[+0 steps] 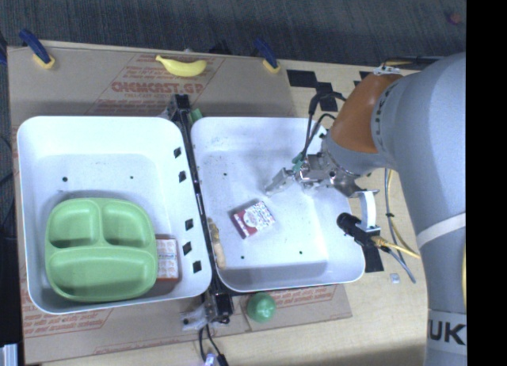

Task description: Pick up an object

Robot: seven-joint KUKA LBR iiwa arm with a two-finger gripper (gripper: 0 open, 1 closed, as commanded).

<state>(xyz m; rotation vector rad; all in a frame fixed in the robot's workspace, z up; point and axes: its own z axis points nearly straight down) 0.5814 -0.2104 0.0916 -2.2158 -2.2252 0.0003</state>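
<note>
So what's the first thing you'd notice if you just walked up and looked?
Probably the big green divided tray filling the lower part of the left bin, with a small box tucked against its right side. Next, the grey arm's gripper over the right bin, just up and right of a small red-and-white packet.

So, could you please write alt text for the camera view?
A grey arm's gripper hovers in the right bin, above a small red packet. The left bin holds a green divided tray.
</note>
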